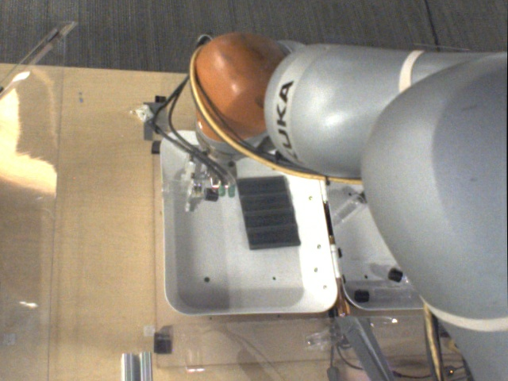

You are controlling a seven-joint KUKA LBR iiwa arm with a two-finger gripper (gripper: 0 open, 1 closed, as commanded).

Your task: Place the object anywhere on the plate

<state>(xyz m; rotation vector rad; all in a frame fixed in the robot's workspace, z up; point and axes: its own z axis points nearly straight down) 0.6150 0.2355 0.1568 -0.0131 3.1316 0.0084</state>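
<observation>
A dark ribbed rectangular plate point(270, 211) lies flat in the upper middle of the left white bin point(238, 296). My gripper point(200, 186) hangs over the bin's upper left part, just left of the plate's top corner and close to the bin's left wall. Small dark, green and red bits point(221, 189) show at the gripper's tip; I cannot tell whether they are a held object or part of the tool. The arm's orange band point(234, 78) and grey body cover the bin's far edge.
The right bin point(381, 288) is mostly hidden under the arm; two small dark items point(394, 275) point(361, 296) lie near its front. A small black cube point(163, 341) and a metal piece point(136, 365) sit on the wooden bench below the left bin.
</observation>
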